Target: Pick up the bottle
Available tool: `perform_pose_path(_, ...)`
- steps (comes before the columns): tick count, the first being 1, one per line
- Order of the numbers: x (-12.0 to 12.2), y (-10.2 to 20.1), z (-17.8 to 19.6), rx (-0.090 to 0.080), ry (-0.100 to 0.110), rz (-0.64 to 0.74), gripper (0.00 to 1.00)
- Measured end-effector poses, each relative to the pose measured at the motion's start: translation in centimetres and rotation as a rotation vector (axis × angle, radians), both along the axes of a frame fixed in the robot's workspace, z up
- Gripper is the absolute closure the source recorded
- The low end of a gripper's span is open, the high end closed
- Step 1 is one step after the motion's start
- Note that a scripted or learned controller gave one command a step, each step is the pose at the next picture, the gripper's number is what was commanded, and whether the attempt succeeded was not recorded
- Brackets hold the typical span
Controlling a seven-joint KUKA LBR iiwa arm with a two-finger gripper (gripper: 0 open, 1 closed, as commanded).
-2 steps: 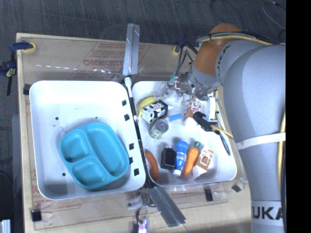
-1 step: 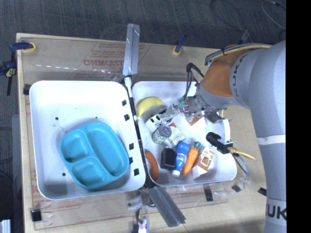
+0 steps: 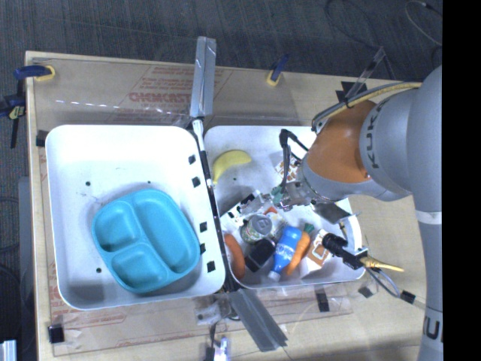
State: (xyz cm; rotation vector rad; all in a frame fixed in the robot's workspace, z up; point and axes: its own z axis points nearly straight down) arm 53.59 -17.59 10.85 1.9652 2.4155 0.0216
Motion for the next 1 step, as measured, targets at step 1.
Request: perform_pose_path(1,-4.82,-3.65,-0.44,-0.004,-0.003,0.015,0.0)
